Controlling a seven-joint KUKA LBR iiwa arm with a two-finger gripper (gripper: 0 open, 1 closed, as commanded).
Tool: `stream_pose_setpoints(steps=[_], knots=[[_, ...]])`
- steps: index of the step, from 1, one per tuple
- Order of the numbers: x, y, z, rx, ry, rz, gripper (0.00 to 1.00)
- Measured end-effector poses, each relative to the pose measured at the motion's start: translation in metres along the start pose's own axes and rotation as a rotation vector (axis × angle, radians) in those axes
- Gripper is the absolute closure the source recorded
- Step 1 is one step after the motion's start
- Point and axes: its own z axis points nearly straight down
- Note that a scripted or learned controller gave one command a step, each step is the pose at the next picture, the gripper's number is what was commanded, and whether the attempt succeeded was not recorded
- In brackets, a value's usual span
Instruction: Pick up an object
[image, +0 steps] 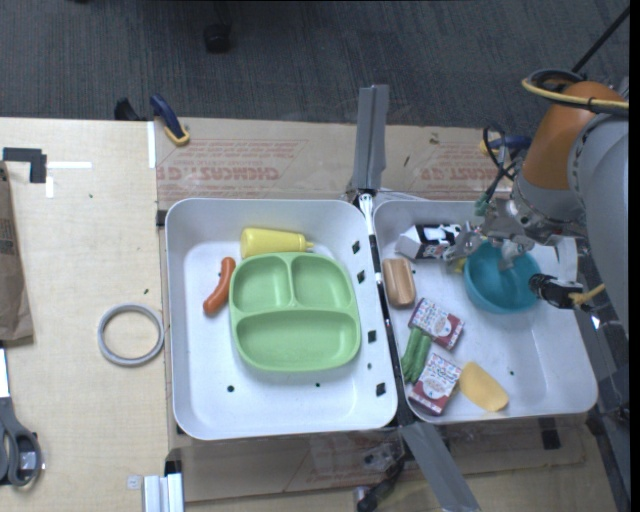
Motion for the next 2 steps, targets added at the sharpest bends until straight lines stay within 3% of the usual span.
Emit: stream_pose_setpoints(steps=[1,2], knots=[[0.012,0.001,-0.01,0.006,0.014,-0.009,1.0],[0.049,-0.001,-0.089,-0.044,-0.016,-0.187,1.0]])
